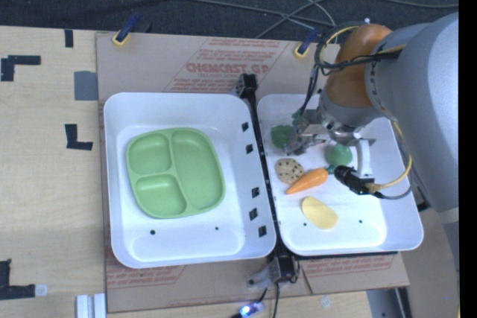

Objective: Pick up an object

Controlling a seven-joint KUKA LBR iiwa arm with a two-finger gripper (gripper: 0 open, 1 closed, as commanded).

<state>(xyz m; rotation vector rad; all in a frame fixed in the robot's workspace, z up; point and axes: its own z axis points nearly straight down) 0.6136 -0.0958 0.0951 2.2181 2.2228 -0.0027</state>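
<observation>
We have the gripper [305, 136] low in the right bin [395, 234], beside a dark green piece [282, 135]; its opening we cannot tell. We should centre over one piece, clear of the carrot [308, 180] and cookie [288, 170].

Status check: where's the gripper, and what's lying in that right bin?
Gripper low in right white bin, beside dark green round piece. Speckled cookie, orange carrot, yellow slice loose nearby.
</observation>
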